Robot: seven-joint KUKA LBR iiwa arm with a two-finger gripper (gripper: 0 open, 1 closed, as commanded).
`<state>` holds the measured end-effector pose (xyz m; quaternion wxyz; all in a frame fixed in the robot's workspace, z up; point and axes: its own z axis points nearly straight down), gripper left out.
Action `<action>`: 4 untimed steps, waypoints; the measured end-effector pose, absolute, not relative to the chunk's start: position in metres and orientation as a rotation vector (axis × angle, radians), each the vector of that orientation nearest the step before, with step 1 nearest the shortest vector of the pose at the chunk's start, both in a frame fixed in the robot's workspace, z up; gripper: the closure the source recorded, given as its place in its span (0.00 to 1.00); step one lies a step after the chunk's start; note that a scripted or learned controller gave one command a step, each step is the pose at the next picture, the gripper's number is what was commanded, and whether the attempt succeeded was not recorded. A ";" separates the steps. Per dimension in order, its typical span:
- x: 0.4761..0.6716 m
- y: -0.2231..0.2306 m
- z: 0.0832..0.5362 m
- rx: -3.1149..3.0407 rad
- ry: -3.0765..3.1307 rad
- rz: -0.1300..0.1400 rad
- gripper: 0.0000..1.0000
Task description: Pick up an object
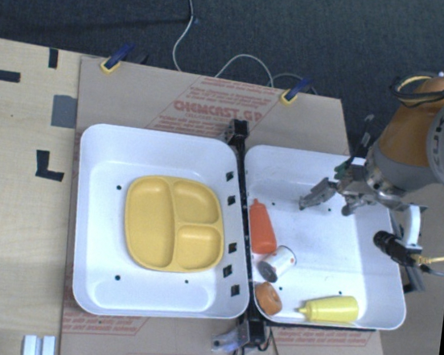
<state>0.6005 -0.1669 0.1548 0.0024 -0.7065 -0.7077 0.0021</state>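
The two-finger gripper [334, 197] is hovering with fingers spread wide and holding nothing over the bare far half of the right shallow white bin [374, 258]. Candidate objects are crowding that bin's near-left corner, along the divider: an orange carrot-shaped toy [263, 228], a small white cup [277, 263], a brown rounded item [268, 300] and a yellow squeeze bottle [330, 309]. The left shallow white bin [98, 197] is holding a yellow three-compartment plastic plate [174, 224].

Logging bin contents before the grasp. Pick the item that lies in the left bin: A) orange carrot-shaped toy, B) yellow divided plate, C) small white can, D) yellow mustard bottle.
B: the yellow divided plate lies alone in the left bin, while the other three lie in the right bin.
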 end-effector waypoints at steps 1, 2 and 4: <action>0.605 -0.160 0.095 -2.215 -2.220 0.007 0.00; 0.607 -0.159 0.109 -2.216 -2.224 0.003 1.00; 0.607 -0.147 0.206 -2.221 -2.226 -0.003 1.00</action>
